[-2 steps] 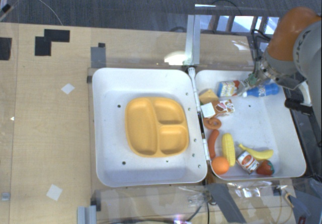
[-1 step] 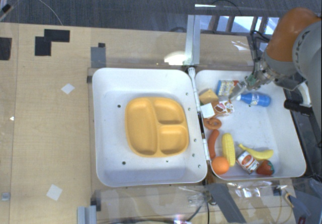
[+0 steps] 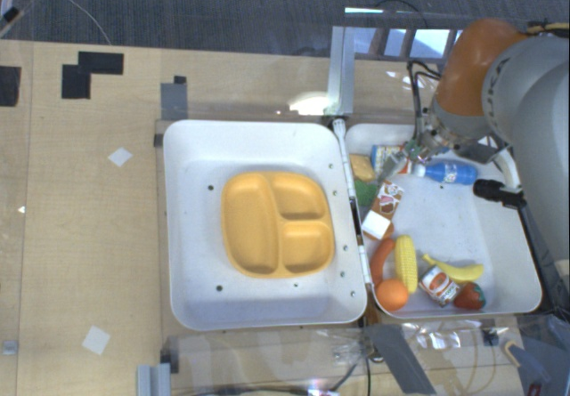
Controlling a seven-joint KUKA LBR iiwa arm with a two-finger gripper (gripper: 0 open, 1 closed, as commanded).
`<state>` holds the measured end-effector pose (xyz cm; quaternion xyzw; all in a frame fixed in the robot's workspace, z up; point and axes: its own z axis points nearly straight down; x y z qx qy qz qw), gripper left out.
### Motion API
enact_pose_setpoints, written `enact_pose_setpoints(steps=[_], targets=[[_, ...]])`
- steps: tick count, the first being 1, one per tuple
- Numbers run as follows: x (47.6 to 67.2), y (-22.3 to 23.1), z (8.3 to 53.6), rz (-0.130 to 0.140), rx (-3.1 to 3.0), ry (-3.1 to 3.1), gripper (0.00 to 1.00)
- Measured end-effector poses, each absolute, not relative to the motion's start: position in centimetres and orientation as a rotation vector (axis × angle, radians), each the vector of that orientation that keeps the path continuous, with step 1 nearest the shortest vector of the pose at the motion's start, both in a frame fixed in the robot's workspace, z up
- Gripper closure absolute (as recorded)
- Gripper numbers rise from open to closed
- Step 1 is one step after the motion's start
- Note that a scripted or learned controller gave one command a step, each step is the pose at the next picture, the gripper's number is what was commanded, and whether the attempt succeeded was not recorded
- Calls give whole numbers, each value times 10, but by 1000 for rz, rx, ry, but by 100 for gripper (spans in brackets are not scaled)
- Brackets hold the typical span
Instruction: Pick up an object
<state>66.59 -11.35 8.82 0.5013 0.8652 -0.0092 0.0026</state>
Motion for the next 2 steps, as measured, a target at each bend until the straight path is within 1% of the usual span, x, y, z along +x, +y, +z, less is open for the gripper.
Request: enact_pose_setpoints(steps=[1, 2], targets=[[667, -110, 99, -23, 1561, 2723, 100], [631, -47, 239, 22, 1660, 2643, 100]])
